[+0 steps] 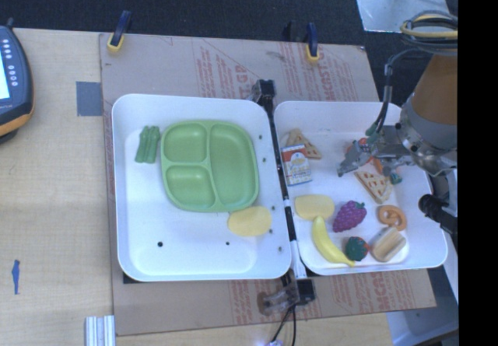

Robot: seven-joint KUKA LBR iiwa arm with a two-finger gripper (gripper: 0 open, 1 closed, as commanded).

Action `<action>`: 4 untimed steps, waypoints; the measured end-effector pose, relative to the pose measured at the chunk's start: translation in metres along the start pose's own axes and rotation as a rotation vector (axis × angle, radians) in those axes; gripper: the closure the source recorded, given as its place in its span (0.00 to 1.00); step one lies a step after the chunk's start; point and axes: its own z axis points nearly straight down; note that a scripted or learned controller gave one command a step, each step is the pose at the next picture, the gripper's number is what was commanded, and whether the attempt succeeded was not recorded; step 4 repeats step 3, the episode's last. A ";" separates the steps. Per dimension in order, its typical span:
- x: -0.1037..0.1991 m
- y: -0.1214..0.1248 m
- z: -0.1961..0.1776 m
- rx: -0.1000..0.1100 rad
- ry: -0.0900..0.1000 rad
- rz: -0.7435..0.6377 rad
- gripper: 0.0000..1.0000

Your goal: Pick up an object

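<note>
target: waffle wedge (374, 183) in the right bin (342, 114), near its right wall, lying flat just under my claw (367, 156)
claw: low over the right bin, just above the wedge; can't tell if it's wide or narrow, and I see nothing held in it
progress: nothing lifted yet as far as I can judge; approach looks done, grasp and lift are left
right bin neighbours: pretzel (391, 217), hot dog (388, 244), grapes (349, 215), banana (327, 242), a small red-and-green piece (356, 247), yellow slice (314, 206), carton (296, 165), sandwich wedge (302, 144)
left bin (132, 181): green divided plate (209, 165), green beans (147, 144), yellow chip (249, 221)
tabletop (54, 204): cardboard sheet (194, 64) under both bins, clamped at the far edge
risk: wedge is thin and flat, easy to miss
</note>
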 end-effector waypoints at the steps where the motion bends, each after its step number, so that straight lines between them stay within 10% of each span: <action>1: -0.021 -0.043 0.132 0.011 0.001 0.003 0.00; 2: -0.022 -0.039 0.115 -0.001 -0.001 -0.002 1.00; 3: 0.073 -0.013 0.021 -0.009 0.001 -0.008 1.00; 4: 0.073 -0.013 0.021 -0.009 0.001 -0.008 1.00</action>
